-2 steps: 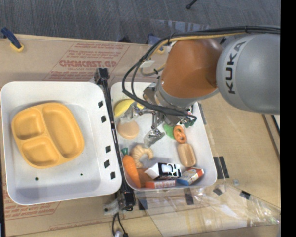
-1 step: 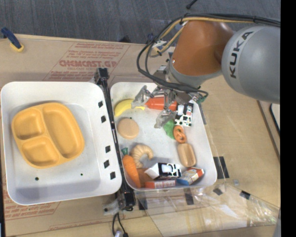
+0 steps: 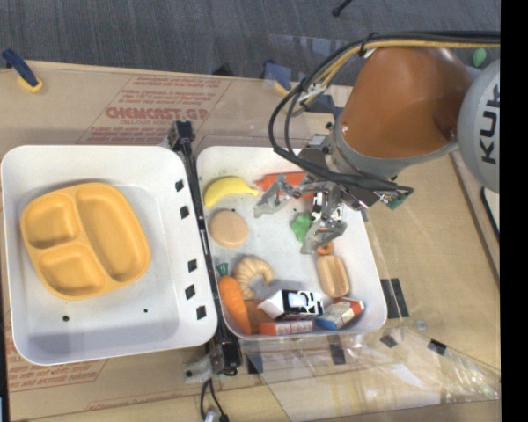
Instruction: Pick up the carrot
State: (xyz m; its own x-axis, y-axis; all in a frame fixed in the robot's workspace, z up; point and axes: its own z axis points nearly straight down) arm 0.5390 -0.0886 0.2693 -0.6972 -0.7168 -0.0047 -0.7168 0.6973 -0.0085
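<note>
Jaws: hanging over the right bin, spread or pinching—cannot tell.
Carrot: lying in that bin's lower left corner, below the croissant, well apart from the jaws.

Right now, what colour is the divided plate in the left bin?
Yellow-orange, plain with no pattern: the three-compartment plastic plate, seen clearly in the camera view.
</note>
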